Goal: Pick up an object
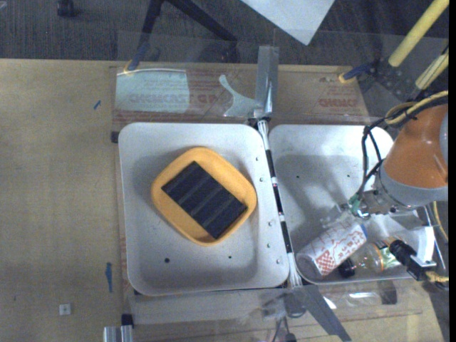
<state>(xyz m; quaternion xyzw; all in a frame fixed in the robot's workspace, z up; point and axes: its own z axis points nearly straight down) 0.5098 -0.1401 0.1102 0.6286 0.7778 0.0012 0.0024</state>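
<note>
Reaching in from the right, the arm (pixel 417 159) hangs over the right bin (pixel 313 155), its claw (pixel 363 209) low near the bin's front half; whether it is open or closed cannot be told. Just below and left of the claw lies a white cup with red print (pixel 333 249), long axis slanting from lower left to upper right, a clear bottle (pixel 367 261) beside it. An orange tray (pixel 203 194) sits well apart in the left bin (pixel 142 262), so the cup looks the nearer pick.

Arm (pixel 419 159) low, tool (pixel 360 207) downward
</note>
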